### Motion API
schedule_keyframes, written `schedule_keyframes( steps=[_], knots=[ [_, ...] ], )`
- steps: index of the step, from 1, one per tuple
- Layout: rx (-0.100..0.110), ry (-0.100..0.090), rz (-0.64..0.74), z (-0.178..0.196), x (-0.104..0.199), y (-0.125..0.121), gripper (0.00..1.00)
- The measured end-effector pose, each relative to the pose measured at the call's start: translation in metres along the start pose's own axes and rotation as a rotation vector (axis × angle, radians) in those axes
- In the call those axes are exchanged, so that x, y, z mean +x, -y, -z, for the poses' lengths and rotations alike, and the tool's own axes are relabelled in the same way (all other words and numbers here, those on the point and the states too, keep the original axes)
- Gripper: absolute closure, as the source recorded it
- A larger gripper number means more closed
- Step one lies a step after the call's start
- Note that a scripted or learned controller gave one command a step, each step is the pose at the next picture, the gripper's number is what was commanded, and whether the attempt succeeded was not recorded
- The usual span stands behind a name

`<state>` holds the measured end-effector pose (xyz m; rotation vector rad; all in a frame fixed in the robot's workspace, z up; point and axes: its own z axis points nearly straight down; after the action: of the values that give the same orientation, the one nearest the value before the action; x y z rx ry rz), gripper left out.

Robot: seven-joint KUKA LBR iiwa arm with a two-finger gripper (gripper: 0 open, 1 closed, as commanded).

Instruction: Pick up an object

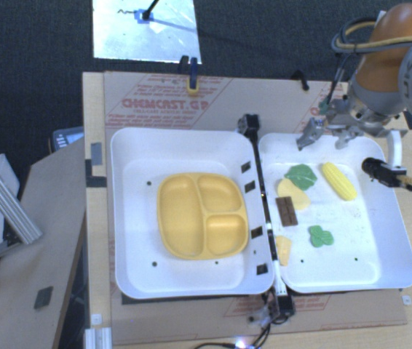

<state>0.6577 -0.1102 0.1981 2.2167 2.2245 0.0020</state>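
While the gripper (328, 133) is held above the far rim of the right bin (388, 260), at about twelve o'clock of that bin, its two fingers are seen spread apart with nothing between them. No object is grasped yet. The nearest candidate is judged to be the corn cob (338, 180), which lies just beyond the gripper toward six o'clock, resting on the bin floor. Its long axis runs from about eleven o'clock to five o'clock, so the fingers would probably need to be closed across that line. A green leaf (301, 175) is found at about seven o'clock from the gripper, beside a pale yellow piece (294, 194) and a brown bar (287, 211). A green broccoli piece (320, 235) lies farther toward six o'clock. On the desk, the left bin (129, 158) holds a yellow divided plate (200, 215).
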Motion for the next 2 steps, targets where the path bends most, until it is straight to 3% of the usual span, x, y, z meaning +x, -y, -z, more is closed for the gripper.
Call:
schedule_keyframes(
  steps=[1,2],
  knots=[
    [0.007,-0.002,-0.007,-0.115,-0.034,0.066,0.00],
    [0.004,0.002,-0.008,-0.114,-0.089,0.123,0.00]
  ],
)
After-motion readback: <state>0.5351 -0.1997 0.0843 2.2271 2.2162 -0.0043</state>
